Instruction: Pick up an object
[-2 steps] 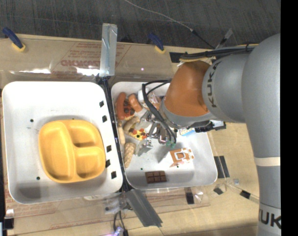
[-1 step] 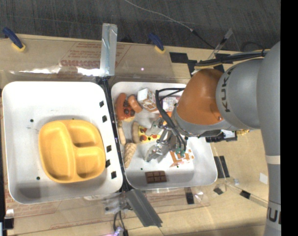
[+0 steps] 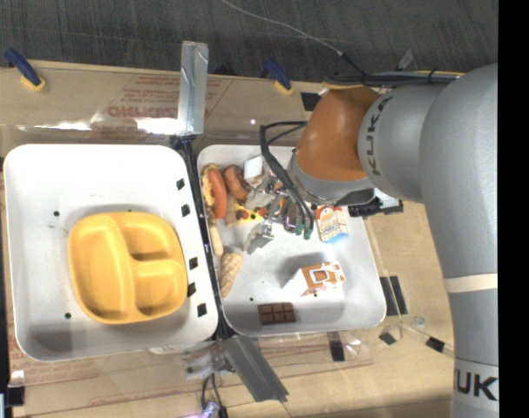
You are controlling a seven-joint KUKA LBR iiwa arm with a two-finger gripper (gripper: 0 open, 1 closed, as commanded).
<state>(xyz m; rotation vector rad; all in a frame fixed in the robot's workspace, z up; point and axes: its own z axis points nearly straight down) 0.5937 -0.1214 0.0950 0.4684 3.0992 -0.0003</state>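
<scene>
A: Starting at the left, then?

B: Left bin [image 3: 37,172], with a yellow divided tray [image 3: 125,264] lying flat in it. Well apart from the gripper, across the wall between the bins. Unlikely target.

A: And over the wall?

B: Right bin [image 3: 369,294], crowded along its left side. Two sausages [image 3: 217,192] by the far-left corner, side by side, long axes running roughly front to back in the view. Below them a bread roll [image 3: 230,273] against the left wall, long axis much the same, slightly tilted.

A: Gripper?

B: Gripper [image 3: 266,225] down low in the upper middle of the right bin, amid a tangle of cables and small bright bits. Hangs from the grey arm [image 3: 438,146] reaching in from the right.

A: Open or closed?

B: Cannot tell; too cluttered and blurred at the tip. Nothing seen held.

A: Nearest pickable thing?

B: Probably the sausages, just beside the gripper on its left and a touch farther back. Contact or a gap: impossible to say. Bread roll near too, forward and left.

A: So the next move?

B: At a guess, a short shift left, with the closing direction set across the sausage's long axis, not along it. Some risk of nudging its neighbour or the wall.

A: Further right?

B: Chocolate bar [image 3: 277,313] flat near the front wall, an orange-and-white carton [image 3: 321,277] in the middle, a small drink carton [image 3: 332,225] just right of the gripper, under the wrist.
</scene>
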